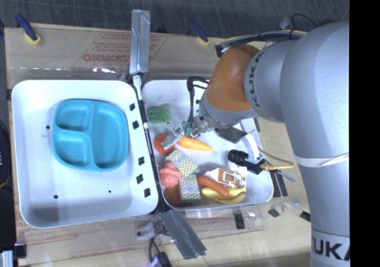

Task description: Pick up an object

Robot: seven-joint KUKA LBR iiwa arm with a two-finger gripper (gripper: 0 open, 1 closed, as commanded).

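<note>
Arm (297, 82) leans over the right bin (178, 89) with the wrist bent down. The pincer (189, 130) sits low among the toys, in the half of the bin farther from the bench's (71, 52) front edge. The wrist body covers it from above, so I cannot tell if the pincer is spread or pressed together, or whether anything sits in it.

Directly below the pincer in the view lies an orange carrot (196, 145), flat, with its point toward the arm's side. It is touching the pincer or just beside it; cannot tell which. Judged the likeliest target: it is the nearest piece and lies exposed on top, with nothing across it, so a drop from above suits it.

Green leafy toy (158, 113): on the side of the pincer away from the arm, a little apart. Red-orange piece (161, 143): just past the carrot's blunt end.

Farther from the pincer, chequered blocks (181, 162), a pink piece (169, 175) and a yellow banana (228, 196) crowd along the bin's front wall. They overlap one another, so a clean pinch there looks harder.

Left bin (35, 188) holds a blue divided plate (92, 134), well apart from the pincer, beyond the wall between the bins. Judged out of play for this try.

No lift is evident, so the pick is judged not yet done.
</note>
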